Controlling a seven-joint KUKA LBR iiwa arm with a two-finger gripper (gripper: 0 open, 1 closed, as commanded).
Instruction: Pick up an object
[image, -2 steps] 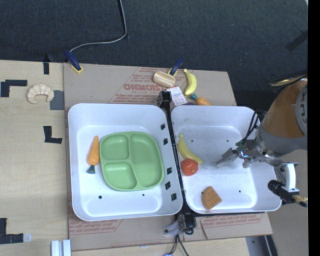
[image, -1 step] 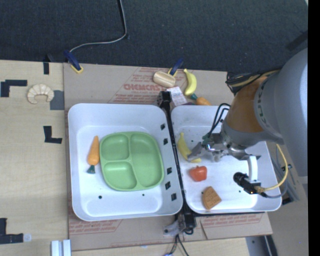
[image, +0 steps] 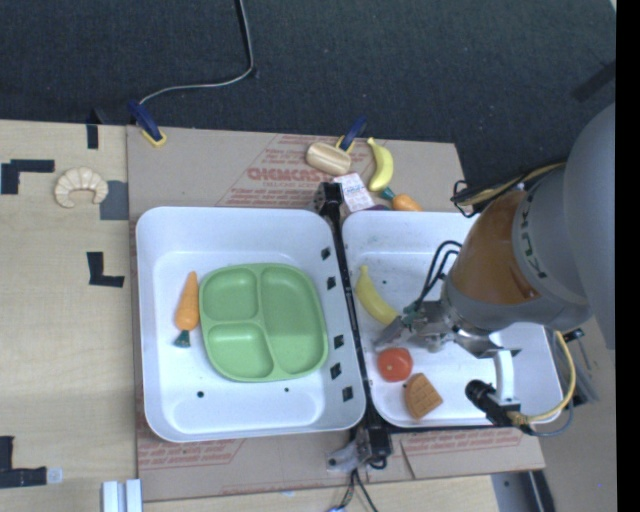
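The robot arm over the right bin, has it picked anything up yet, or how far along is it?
Nothing looks lifted yet. The arm is down in the right bin, its gripper between the banana and the tomato, both still lying on the floor, as does the bread piece. Whether its fingers have closed on anything I cannot tell. Grasping and lifting remain.

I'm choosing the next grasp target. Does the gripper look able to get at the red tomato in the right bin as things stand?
Probably yes. The gripper hangs just above the tomato, whose top is uncovered. The banana and the brown bread piece lie close by but apart from it, so they may only crowd the approach slightly.
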